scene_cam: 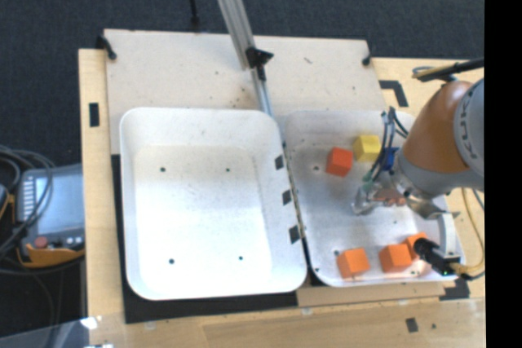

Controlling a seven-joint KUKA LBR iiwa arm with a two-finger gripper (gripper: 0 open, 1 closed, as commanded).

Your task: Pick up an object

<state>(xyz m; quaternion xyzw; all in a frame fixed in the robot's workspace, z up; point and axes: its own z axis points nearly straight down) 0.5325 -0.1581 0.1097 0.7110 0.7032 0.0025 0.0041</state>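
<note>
Within the right bin [326,277], the gripper [377,200] hangs over bare floor, finger state indeterminable, red cube [339,162] nearest, up-left.

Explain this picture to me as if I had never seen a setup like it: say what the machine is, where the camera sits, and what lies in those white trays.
This is a single photo from a camera fixed above a workbench, looking down at a slant. The grey and orange shape on the right is a robot arm reaching in from that side. At its tip is the gripper, the part meant to grasp things; it hangs low over the right bin. It is too small and blurred here to tell whether it holds anything.

Two shallow white bins sit side by side. The left bin is beside it. In the right bin lie small blocks: a yellow block and an orange-red block near the far side, and two orange blocks near the front edge.

The arm's job is to pick up one object.
</note>
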